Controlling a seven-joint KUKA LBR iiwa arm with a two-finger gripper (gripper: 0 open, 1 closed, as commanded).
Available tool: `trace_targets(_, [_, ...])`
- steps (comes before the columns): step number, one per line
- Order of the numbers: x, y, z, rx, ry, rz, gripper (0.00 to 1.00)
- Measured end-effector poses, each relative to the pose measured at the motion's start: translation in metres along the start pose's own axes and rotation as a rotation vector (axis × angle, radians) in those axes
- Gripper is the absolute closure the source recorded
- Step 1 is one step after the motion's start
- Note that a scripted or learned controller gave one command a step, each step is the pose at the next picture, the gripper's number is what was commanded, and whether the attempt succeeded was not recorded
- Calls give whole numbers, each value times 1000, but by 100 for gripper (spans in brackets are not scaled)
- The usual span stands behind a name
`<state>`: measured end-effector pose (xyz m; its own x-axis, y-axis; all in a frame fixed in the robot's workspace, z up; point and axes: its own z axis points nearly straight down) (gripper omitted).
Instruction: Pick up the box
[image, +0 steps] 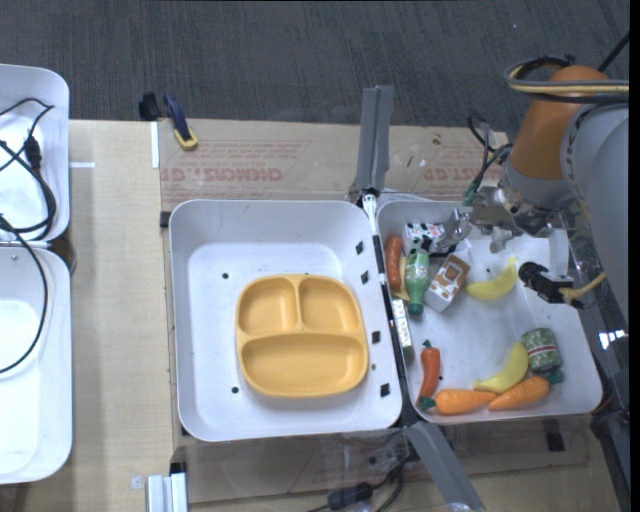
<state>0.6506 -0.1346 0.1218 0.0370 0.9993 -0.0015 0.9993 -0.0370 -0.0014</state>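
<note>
Tool (470, 222) poised at upper right of frame, just above box (447, 281) in right bin (590, 385); finger state indiscernible. Approach step; next: descend, straddle box beside green bottle (416, 276).

Gripper (462, 228) low, wrist bent leftward

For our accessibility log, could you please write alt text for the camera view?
A grey robot arm's gripper hovers over the right white bin, near a small brown box among toy bananas, carrots and a green bottle. The left white bin holds a yellow divided plate.
</note>
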Motion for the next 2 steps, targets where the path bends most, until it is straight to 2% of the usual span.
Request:
trace_targets(1, [31,-50,26,-8,-6,-349,0])
trace_targets(2, [19,-115,31,1,2,-173,0])
